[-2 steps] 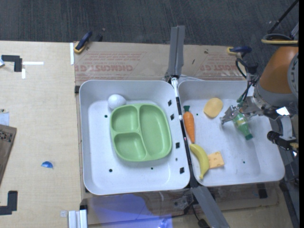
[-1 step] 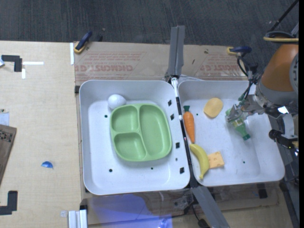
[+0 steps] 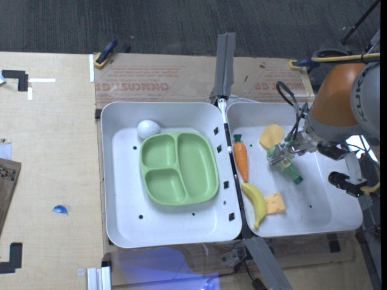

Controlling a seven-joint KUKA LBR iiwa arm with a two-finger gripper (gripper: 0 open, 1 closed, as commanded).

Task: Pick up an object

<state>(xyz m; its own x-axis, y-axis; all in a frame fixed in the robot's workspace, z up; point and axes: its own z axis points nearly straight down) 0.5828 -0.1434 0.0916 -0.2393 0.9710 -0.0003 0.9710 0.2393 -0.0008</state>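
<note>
While the gripper (image 3: 282, 156), its grip impossible to tell, hovers over one green bottle (image 3: 292, 173), one carrot (image 3: 240, 159), one banana (image 3: 254, 202) and one cheese wedge (image 3: 275, 203) lie just left of it.

tool (image 3: 282, 154) over the right bin (image 3: 314, 216), beside a carrot (image 3: 240, 159) and banana (image 3: 254, 203).

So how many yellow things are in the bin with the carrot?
3: a banana by the bin's near-left edge, a cheese-like wedge just right of it, and a yellow piece further back beside the gripper. The arm may hide others.
</note>
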